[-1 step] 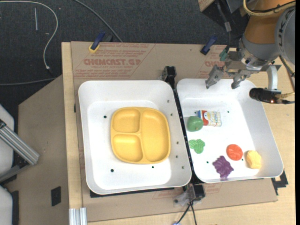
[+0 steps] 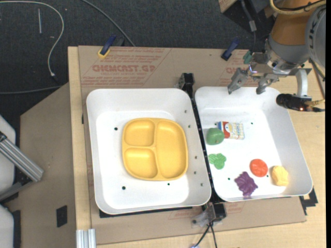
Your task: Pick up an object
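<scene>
My gripper [image 2: 249, 83] hangs above the far rim of the right bin [image 2: 289, 138], its two fingers spread open with nothing between them. Well below it in that bin lie a small white packet with red and blue print [image 2: 230, 129], a round green object [image 2: 214, 136], a leafy green piece [image 2: 217, 160], a purple grape-like cluster [image 2: 245, 183], an orange-red round object [image 2: 258, 167] and a yellow object [image 2: 280, 175]. All of these rest on the bin floor, apart from the gripper.
The left bin [image 2: 103, 138] holds a yellow divided plate [image 2: 154, 149]. A black clamp [image 2: 186, 80] sits between the bins at the far side. Blue clips [image 2: 107, 46] hold the cardboard base at its back edge.
</scene>
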Robot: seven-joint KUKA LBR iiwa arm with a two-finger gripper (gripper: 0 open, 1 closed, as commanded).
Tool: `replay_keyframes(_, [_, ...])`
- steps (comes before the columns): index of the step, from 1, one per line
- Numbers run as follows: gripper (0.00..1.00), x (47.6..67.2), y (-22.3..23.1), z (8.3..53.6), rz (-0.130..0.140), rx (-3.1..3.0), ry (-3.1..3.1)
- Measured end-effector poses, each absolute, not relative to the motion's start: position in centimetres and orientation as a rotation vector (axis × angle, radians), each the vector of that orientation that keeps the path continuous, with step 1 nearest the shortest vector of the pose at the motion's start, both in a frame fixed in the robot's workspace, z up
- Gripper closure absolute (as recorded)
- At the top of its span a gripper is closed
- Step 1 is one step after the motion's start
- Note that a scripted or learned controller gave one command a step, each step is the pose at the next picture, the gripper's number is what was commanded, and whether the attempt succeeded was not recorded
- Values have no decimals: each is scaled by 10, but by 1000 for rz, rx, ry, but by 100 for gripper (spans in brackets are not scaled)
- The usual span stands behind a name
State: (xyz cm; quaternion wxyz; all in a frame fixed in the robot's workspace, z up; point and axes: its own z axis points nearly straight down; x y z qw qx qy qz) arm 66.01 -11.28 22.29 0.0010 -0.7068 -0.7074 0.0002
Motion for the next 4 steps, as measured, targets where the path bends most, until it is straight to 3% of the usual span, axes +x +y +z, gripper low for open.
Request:
replay_keyframes(1, [0, 649, -113, 169, 6, -2217, -2217])
replay_keyframes(2, [0, 657, -116, 111, 6, -2216, -2218])
replay_keyframes(3, [0, 657, -115, 84, 3, -2218, -2220])
replay_keyframes(4, [100, 658, -115, 97, -1, -2220, -2222])
